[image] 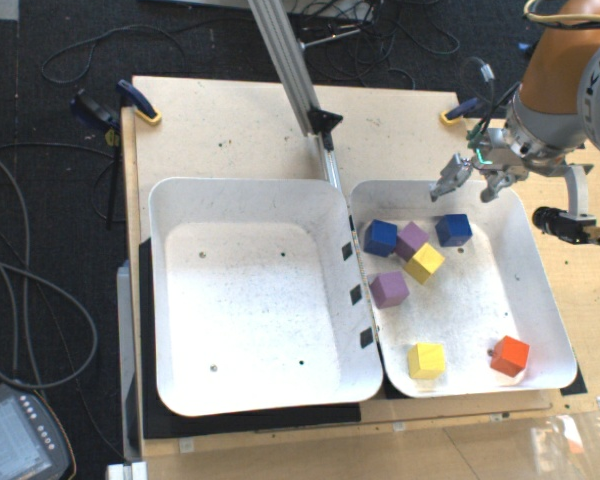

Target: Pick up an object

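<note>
Seven blocks and two bins on the worktop!
There were two blue blocks point(380, 237) point(453, 230), two purple point(411, 238) point(388, 289), two yellow point(425, 261) point(426, 360), one orange point(510, 355), and two white bins point(170, 268) point(540, 288).

Blue, purple, yellow, orange cubes point(424, 263)
</note>
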Controlling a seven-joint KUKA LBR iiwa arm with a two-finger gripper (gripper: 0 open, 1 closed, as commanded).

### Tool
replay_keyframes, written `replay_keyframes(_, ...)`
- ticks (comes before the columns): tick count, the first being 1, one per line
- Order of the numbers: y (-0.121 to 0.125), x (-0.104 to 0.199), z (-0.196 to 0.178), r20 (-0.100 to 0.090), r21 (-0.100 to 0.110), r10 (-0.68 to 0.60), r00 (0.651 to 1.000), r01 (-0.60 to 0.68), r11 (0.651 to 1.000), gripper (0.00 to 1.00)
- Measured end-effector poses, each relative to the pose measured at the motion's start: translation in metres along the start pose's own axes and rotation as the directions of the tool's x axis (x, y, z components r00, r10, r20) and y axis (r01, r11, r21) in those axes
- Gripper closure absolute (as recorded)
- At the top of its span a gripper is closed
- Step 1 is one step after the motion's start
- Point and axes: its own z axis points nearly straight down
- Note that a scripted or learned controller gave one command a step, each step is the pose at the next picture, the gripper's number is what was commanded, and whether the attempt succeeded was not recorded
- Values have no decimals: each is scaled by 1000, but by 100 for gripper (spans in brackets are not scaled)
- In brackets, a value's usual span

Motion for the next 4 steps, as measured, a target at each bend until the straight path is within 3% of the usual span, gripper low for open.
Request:
replay_keyframes(1, -10, 6, 53, -1, 4, 2, 1000, -2, 1000, 0)
replay_keyframes(2, -11, 5, 90, 3, -9, 3, 1000, -3, 1000, 0)
replay_keyframes(3, -5, 4, 90, 6, -26, 2, 1000, -2, 1000, 0)
replay_keyframes(4, -4, 4, 80, 7, -32, 2, 1000, -2, 999, 100)
